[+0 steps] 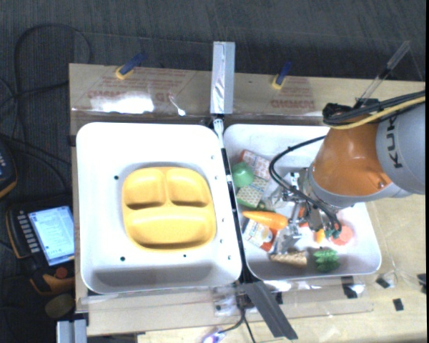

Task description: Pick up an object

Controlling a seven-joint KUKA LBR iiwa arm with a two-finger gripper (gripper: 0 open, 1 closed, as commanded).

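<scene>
1. Arm reaches in from the right; orange band (350, 164) sits over the right bin (368, 259).
2. Gripper (300, 224) is low among the clutter; cannot tell its state or whether it grasps anything.
3. Right bin holds the pickable objects: orange carrot-like piece (264, 219) just left of the gripper, green leafy item (326, 259) near the front wall, green ball (241, 171) at back left.
4. Left bin (100, 263) holds a yellow divided tray (169, 206), lying flat at centre.
</scene>
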